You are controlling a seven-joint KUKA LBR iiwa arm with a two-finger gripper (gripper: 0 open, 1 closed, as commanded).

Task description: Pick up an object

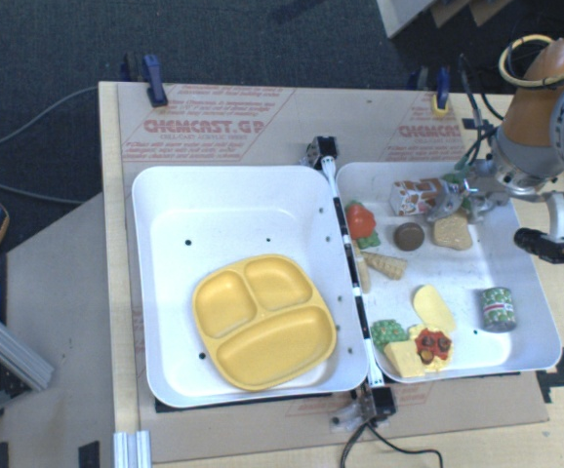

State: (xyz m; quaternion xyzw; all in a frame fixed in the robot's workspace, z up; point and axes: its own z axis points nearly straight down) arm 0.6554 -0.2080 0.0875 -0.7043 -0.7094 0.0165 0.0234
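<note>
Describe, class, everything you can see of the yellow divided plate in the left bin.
The yellow divided plate looks like moulded plastic, with rounded corners and three compartments: two small ones along its far side and one large one nearer the camera. It lies flat and right way up on the floor of the left bin, turned at a slant, toward the bin's near right corner. Nothing lies in it.

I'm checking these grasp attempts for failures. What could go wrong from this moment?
The gripper is low in the crowded far corner of the right bin, among the printed packet, the tan bread piece and the brown disc. It may nudge neighbours, pinch two at once, or close on nothing. The bin wall nearby could catch it.
</note>
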